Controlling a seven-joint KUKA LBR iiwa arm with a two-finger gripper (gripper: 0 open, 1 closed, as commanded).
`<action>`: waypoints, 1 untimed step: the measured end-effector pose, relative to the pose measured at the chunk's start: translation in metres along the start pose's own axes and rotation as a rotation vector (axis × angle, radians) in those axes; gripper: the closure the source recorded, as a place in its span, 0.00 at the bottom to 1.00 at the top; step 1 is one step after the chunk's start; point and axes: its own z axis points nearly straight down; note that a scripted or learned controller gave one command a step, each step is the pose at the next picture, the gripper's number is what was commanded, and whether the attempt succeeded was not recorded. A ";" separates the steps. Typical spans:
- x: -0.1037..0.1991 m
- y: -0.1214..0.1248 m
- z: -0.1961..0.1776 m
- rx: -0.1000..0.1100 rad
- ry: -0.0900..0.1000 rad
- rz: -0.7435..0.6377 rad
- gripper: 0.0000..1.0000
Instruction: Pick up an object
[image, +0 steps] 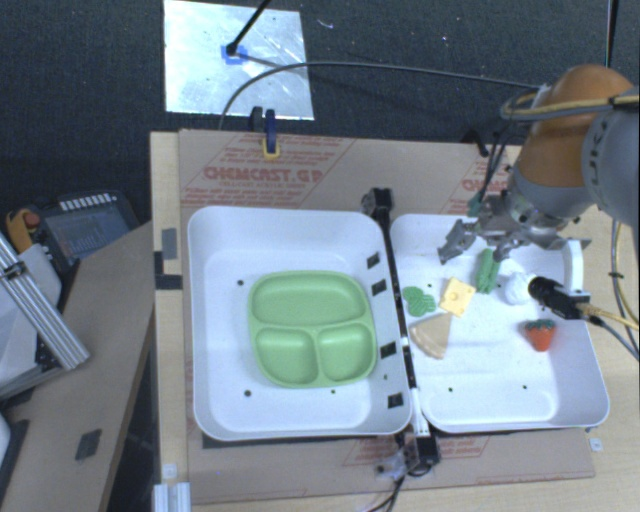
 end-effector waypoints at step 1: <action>0.000 0.003 -0.008 -0.014 -0.001 -0.002 0.00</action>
